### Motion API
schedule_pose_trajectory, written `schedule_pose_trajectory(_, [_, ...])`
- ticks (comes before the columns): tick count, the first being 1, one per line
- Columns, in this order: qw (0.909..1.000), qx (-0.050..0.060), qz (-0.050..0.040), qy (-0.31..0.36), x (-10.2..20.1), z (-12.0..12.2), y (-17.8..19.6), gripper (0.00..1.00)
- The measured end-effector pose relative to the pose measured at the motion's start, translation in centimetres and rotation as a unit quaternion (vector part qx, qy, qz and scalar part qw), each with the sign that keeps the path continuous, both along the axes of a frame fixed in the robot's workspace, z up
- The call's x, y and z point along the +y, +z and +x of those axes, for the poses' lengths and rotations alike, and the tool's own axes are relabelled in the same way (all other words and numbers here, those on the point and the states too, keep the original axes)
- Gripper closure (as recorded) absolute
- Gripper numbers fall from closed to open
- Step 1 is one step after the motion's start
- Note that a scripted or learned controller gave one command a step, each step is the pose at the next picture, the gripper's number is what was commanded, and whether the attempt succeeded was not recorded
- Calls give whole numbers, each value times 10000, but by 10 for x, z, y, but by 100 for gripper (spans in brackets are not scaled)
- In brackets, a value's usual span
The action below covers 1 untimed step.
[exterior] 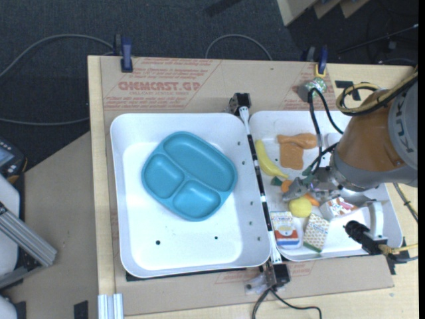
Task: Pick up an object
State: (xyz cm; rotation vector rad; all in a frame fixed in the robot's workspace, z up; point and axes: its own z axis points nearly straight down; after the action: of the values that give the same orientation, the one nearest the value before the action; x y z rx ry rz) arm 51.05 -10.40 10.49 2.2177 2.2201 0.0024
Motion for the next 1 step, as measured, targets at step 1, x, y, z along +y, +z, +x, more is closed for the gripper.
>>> schedule_pose_trajectory(1, [10000,40,17,-11,5,-4,-22,0])
